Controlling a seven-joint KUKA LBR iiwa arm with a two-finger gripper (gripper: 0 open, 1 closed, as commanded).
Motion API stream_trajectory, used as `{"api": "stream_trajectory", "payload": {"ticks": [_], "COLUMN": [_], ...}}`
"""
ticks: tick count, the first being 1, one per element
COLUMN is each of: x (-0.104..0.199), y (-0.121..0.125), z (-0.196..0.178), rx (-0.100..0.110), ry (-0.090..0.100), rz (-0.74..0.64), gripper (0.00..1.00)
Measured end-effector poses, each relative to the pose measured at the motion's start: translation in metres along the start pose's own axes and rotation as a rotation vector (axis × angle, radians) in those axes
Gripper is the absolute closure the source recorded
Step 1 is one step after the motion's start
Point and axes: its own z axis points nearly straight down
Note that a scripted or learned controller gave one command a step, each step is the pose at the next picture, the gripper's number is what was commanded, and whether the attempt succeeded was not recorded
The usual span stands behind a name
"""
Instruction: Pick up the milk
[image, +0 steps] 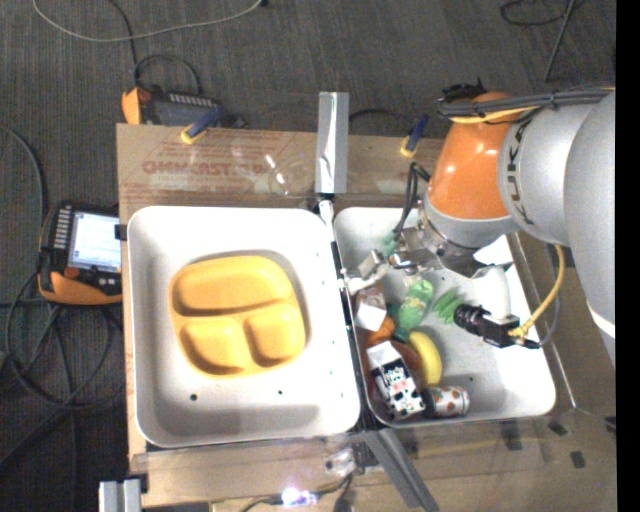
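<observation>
The grey arm with its orange band is reaching in from the right. Its tool (390, 262) is hanging low over the far left part of the right-hand shallow white bin (515, 375). The wrist is covering it from above, so I cannot tell how far the tool is open, and nothing is showing as caught in it.

The small milk carton (396, 380), white on top with dark printed sides, is lying in the same bin. It is well apart from the tool, down toward the bin's near rim and close against its left wall. Just beside the carton, away from that wall, a rounded yellow toy fruit (427, 357) is resting. Past it, a short metal can with a red label (450, 402) is lying on its side.

Between the tool and the carton a small white-and-brown block (372, 317) is sitting. A leafy green toy vegetable (416, 303) is lying right beside it, almost under the tool.

To the tool's left, the other white bin (140, 300) is holding a yellow plastic tray with three compartments (240, 312). Both bins are sitting on the brown bench (200, 165).
</observation>
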Motion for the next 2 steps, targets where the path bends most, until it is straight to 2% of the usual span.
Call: {"api": "stream_trajectory", "payload": {"ticks": [1, 2], "x": [0.002, -0.014], "y": [-0.034, -0.075], "z": [0.000, 0.000], "rx": [0.000, 0.001], "ry": [-0.001, 0.001], "rz": [-0.037, 0.253], "gripper": [0.00, 0.00]}}
